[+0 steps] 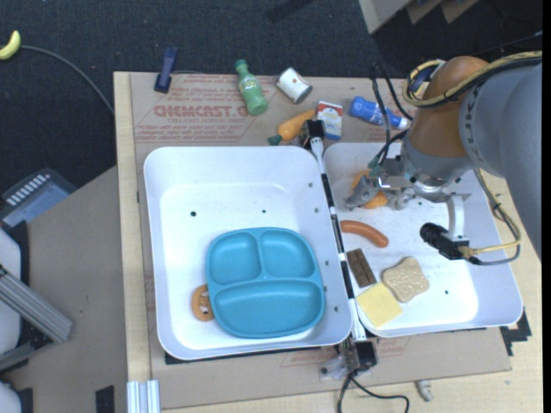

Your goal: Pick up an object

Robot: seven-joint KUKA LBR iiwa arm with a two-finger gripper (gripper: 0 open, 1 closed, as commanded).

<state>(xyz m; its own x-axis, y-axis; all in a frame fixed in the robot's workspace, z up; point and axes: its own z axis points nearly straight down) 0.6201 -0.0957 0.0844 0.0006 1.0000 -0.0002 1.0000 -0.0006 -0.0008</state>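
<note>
We see a wooden bench [215, 119] with red lettering on its top, carrying two shallow white bins side by side: the left bin [172, 188] and the right bin [491, 299], touching along their inner edges. Behind the bins, directly on the bench, lie a dark blue marker [165, 69] at the back left corner, a green bottle [250, 88], a small white can [294, 84], a toy carrot [294, 127], a little carton [329, 119] and a blue bottle [375, 113]
</note>
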